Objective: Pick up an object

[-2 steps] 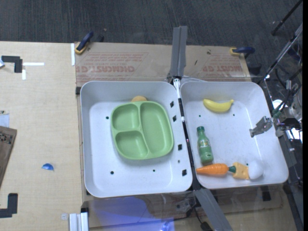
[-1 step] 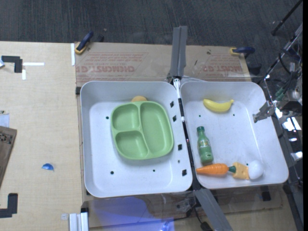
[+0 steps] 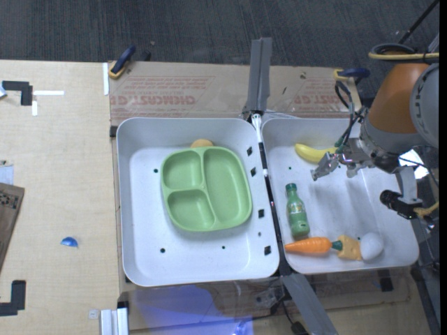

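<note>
My gripper (image 3: 336, 168) hangs over the back of the right bin (image 3: 391, 260), open, with nothing between its fingers. A yellow banana (image 3: 310, 152) lies just left of its left finger (image 3: 320, 171). A green bottle (image 3: 298, 211) lies in front of the gripper, toward the bin's left wall. Along the front wall are an orange carrot (image 3: 309, 246) and a tan and white toy (image 3: 360, 246).
The left bin (image 3: 133, 208) holds a green divided plate (image 3: 207, 188), with a small yellow object (image 3: 202, 144) peeking out behind it. A grey divider bar (image 3: 260, 75) runs between the bins at the back. The arm's orange band (image 3: 394, 100) is at the right.
</note>
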`<state>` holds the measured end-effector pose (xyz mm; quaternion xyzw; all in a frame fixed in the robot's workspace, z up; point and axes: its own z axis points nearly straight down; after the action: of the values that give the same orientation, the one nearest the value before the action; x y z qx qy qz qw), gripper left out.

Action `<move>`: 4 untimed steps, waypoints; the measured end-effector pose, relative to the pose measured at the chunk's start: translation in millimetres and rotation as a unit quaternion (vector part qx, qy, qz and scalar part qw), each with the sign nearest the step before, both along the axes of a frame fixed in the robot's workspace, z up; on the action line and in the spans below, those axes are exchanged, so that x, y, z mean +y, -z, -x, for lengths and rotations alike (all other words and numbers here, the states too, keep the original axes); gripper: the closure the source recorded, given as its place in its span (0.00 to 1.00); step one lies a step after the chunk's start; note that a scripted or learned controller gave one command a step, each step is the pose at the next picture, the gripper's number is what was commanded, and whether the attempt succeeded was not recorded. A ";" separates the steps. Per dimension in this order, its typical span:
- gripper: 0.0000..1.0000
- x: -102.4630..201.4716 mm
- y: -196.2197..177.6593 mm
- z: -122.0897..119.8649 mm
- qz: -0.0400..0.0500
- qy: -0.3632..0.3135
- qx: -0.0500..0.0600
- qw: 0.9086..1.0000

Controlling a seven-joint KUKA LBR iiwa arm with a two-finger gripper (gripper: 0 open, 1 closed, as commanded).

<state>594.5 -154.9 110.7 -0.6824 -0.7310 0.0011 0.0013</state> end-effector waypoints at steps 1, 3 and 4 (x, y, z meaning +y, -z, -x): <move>1.00 -0.3 -8.5 -0.5 0.000 -0.001 0.000 1.000; 0.00 14.4 19.5 -47.0 0.001 -0.083 -0.002 0.997; 0.00 45.1 19.7 -62.4 0.000 -0.113 0.003 0.994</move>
<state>656.9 -109.8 90.9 -0.5957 -0.8032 0.0034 0.0030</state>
